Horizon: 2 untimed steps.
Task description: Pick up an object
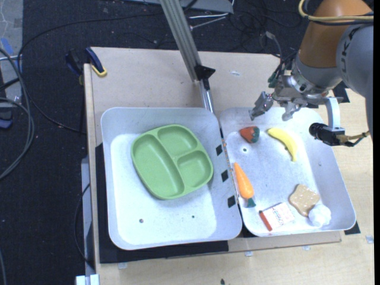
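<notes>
Two shallow white bins sat side by side on a wooden bench. From the right, the grey arm with its orange band bent down over the far end of the right bin. Its gripper hung just above the bin, metal fingers spread apart and holding nothing. Near it lay a round strawberry and a curved yellow banana. The left bin held a smooth green divided plate.

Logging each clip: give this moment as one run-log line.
gripper: open, above right bin's far edge | holding: nothing | nearest: strawberry, banana | left bin: green plate
</notes>
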### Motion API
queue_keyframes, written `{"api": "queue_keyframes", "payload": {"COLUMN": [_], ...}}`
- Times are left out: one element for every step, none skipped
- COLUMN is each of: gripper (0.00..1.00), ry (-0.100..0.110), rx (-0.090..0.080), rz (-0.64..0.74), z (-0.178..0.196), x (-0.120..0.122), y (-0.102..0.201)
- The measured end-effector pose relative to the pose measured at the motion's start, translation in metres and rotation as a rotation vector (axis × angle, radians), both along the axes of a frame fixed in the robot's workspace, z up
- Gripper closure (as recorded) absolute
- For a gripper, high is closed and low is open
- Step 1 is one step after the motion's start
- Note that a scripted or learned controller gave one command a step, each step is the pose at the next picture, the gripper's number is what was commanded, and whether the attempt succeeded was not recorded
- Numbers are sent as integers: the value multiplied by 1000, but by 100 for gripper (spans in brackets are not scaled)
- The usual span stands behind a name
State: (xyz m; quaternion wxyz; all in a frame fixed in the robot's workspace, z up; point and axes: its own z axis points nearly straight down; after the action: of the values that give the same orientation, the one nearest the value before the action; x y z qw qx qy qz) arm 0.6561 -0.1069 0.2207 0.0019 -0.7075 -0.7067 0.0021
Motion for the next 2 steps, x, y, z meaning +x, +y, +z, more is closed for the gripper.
{"api": "queue_keyframes", "payload": {"gripper": [0, 0], "ry": [-1, -2], "rx": [0, -1], "rz": [2, 0], "z": [-58, -104], "x": [-4, -2], "y": [9, 3]}}
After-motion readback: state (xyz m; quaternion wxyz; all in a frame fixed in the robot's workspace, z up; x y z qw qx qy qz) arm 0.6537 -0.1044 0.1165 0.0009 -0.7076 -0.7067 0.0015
